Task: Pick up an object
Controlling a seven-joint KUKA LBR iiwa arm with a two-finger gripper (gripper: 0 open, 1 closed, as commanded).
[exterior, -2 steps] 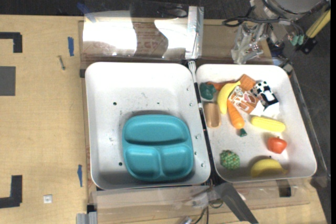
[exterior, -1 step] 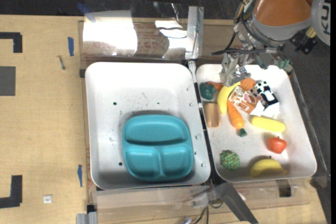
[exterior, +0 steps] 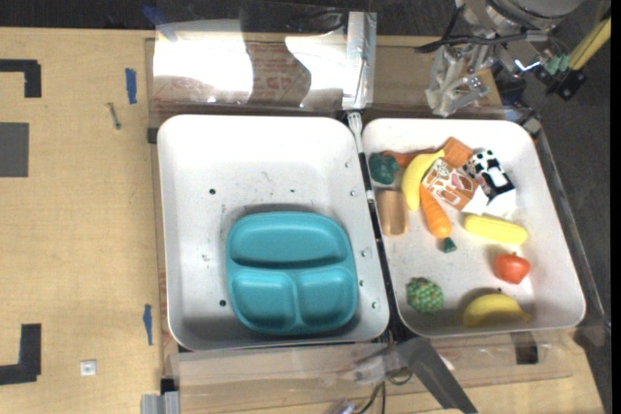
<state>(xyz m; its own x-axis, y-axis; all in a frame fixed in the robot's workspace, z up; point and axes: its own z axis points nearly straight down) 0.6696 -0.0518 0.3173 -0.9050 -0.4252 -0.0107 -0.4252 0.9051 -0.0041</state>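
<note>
Gripper (exterior: 459,90) jaw state unclear, parked above right bin (exterior: 558,208) rim. Best to drop straight onto lone tomato (exterior: 511,267) below, avoiding clutter.

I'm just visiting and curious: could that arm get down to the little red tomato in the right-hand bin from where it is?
Probably yes. The tomato lies by itself on the bin floor, nothing on top of it, and the gripper hangs above the bin's far rim. The yellow piece beside it leaves little room.

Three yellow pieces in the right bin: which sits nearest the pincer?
The curved banana at the bin's upper middle, beside the carrot. The pincer hangs above the far rim; the other two yellow pieces lie farther down.
</note>
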